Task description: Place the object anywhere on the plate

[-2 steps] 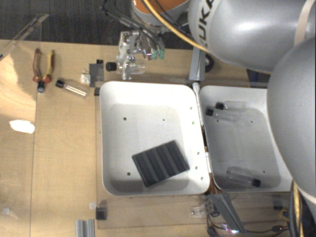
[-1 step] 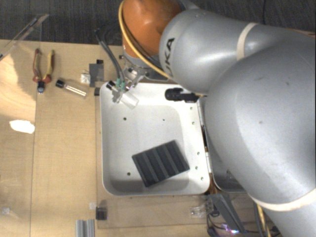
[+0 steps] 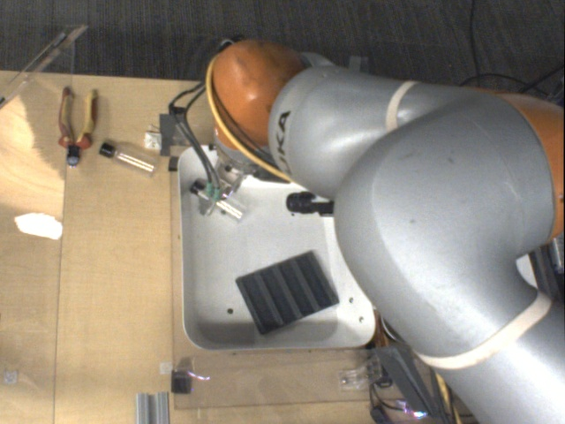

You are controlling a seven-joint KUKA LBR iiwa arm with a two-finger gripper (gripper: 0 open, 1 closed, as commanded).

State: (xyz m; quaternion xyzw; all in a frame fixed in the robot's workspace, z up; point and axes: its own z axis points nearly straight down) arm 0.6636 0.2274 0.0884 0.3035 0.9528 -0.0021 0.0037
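A black ribbed rectangular plate [image 3: 287, 291] lies flat in the near half of the white bin [image 3: 205, 263]. My gripper [image 3: 217, 198] reaches down at the bin's far left corner, its metal tip with a green spot close to the floor, well apart from the plate. The large grey arm with its orange band covers the bin's right side. A small dark object [image 3: 303, 204] pokes out from under the arm near the bin's middle; what it is stays unclear. Nothing is visibly held at the gripper's tip.
On the wooden bench left of the bin lie red-handled pliers [image 3: 78, 120], a small clear tube with a black cap [image 3: 128, 155] and a white scrap [image 3: 39, 226]. Small clips [image 3: 182, 380] sit along the bench's near edge.
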